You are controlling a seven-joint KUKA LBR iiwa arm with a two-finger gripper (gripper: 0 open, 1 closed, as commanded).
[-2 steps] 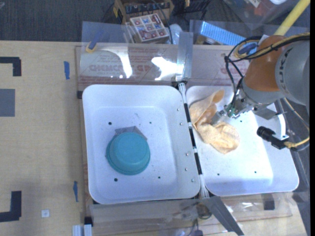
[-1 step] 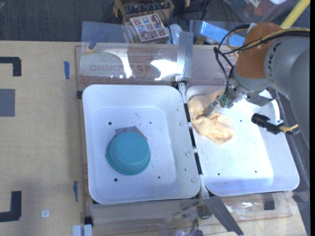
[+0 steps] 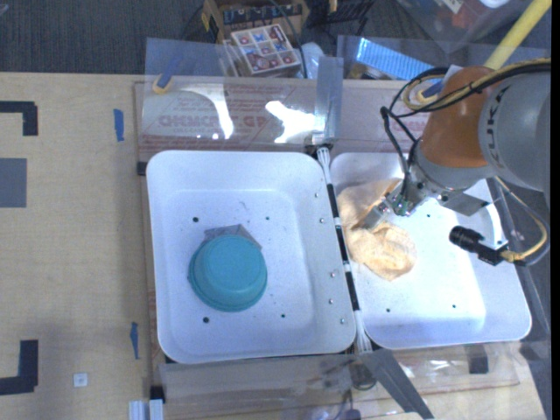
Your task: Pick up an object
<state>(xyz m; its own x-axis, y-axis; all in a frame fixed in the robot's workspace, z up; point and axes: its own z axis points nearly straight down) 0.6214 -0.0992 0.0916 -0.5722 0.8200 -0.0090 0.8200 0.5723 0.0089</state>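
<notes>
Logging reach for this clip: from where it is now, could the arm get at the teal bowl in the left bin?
Probably yes. The teal bowl sits upside down in the open in the left bin, nothing over it; the pincer is at the yellow cloth in the right bin.

Single camera, fixed above the bench (image 3: 70, 234), looking down at a slant. Both white bins fall in frame: the left bin (image 3: 175, 191) sits well to the left of the jaws, the right bin (image 3: 455, 313) lies directly beneath and around them. The arm (image 3: 490, 129) enters from the right, above and behind the jaws, and stands large in frame, nearer the lens than the bins. The far bench edge and floor clutter (image 3: 262, 33) show along the top, beyond the jaws. Range is moderate: both bins fit whole, small items remain indistinct. No second view, so no shared coverage.
</notes>
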